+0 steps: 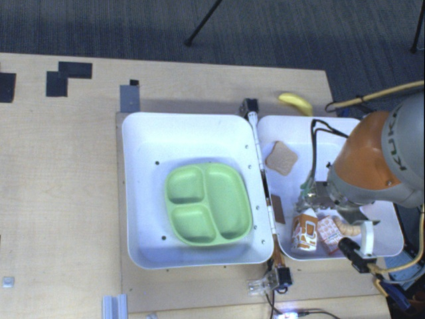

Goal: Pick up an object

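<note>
Plainly, the arm reaches in from the right and hangs over the right bin, its orange band covering much of that bin's far right part. The gripper sits low under the wrist, over the middle of the bin floor. It is just above an orange-and-white carton in the picture. How far the gripper is open cannot be told from this slant, because the wrist and its fittings hide the tips. Nothing can be seen held in it, and whether it touches the carton is also unclear. The carton lies near the bin's front wall, with a pink-and-white packet just beside it on the right, the two seeming to touch. A small brown piece lies left of the gripper, close to the bin's left wall. A tan slice lies farther back in the same bin, well apart from the carton. The left bin holds a green divided plate, flat on its floor and a little toward the front. A banana lies on the bench just behind the right bin, outside it.
</note>
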`<control>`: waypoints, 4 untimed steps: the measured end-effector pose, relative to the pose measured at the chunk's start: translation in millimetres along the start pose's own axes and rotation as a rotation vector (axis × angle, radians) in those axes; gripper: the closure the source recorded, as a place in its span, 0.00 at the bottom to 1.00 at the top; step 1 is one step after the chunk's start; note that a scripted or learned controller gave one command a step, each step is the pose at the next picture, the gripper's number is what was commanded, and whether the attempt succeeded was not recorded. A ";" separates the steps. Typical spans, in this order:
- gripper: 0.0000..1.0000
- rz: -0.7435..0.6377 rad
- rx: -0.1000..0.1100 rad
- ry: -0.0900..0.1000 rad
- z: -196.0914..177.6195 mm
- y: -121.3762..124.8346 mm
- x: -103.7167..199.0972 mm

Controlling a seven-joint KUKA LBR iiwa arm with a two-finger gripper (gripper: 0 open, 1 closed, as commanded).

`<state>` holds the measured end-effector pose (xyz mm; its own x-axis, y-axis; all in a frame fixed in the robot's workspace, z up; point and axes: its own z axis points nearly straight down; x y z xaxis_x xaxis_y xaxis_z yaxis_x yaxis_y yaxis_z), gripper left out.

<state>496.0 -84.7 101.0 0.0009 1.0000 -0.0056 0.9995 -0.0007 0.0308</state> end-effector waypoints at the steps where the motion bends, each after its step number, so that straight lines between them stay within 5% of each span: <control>1: 1.00 -0.007 0.027 0.008 -84.6 -5.6 65.7; 2: 1.00 -0.004 0.028 0.004 -83.8 -6.4 7.3; 3: 0.00 -0.004 0.028 0.005 -83.7 -6.3 8.2; 4: 0.00 -0.003 0.020 0.006 13.0 -6.5 -1.2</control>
<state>489.9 -86.0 87.8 -0.0026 1.0000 0.0000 0.9999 0.0026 0.0104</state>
